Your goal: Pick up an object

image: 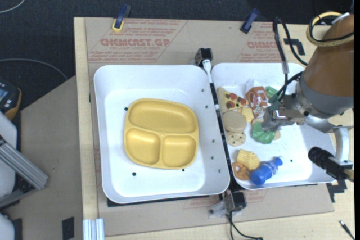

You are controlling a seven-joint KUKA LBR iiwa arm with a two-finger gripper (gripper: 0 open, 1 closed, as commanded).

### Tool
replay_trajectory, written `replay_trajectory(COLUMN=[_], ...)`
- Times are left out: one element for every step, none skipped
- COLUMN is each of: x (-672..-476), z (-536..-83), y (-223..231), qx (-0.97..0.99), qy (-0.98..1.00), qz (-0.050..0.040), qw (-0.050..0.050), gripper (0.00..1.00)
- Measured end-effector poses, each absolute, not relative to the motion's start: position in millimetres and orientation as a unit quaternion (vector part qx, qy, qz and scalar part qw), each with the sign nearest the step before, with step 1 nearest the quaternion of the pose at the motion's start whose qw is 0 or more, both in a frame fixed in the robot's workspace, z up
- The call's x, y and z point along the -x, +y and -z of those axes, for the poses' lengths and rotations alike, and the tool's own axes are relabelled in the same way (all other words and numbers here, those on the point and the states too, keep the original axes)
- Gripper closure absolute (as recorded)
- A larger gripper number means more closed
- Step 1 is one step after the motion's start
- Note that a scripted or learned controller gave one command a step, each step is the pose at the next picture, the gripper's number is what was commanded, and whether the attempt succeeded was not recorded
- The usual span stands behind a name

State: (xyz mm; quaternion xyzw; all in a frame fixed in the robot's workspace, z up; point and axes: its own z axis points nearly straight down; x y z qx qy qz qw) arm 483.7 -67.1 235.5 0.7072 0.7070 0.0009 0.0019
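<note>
Toys lie in a heap in the right bin (292, 174), and any one of them could be the thing to pick up. I can see a green toy (262, 133), a slice of pizza (232, 99), a round cookie (234, 121), a red and white toy (257, 97), a yellow toy (246, 159) and a blue bottle (264, 172). The left bin (109, 121) has a yellow tray with three parts (161, 133) sitting in its middle.

The arm (329, 73) comes in from the right side. Its hand (271, 121) is down low over the pile, right at the green toy. The green toy lies near the middle of the right bin, just beside the cookie and under the hand. I cannot tell if the hand is wide or narrow from up here, because the toys and the dark metal parts blend together. I also cannot tell if it has hold of anything.

I think the job is at the grabbing step. The hand looks like it has reached the toys but has not lifted one yet. Next, it would need to pinch tight on one toy, most likely the green one, and then go straight up. The toys are packed close, so it should take care not to bump the red and white one or drag the cookie along.
</note>
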Motion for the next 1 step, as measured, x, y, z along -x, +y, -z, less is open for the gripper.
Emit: replay_trajectory(x=[-479.7], z=[-232.4], y=[-72.8], qx=[-0.707], qy=[0.707], qz=[0.0003], qw=[0.0], gripper=[1.0])
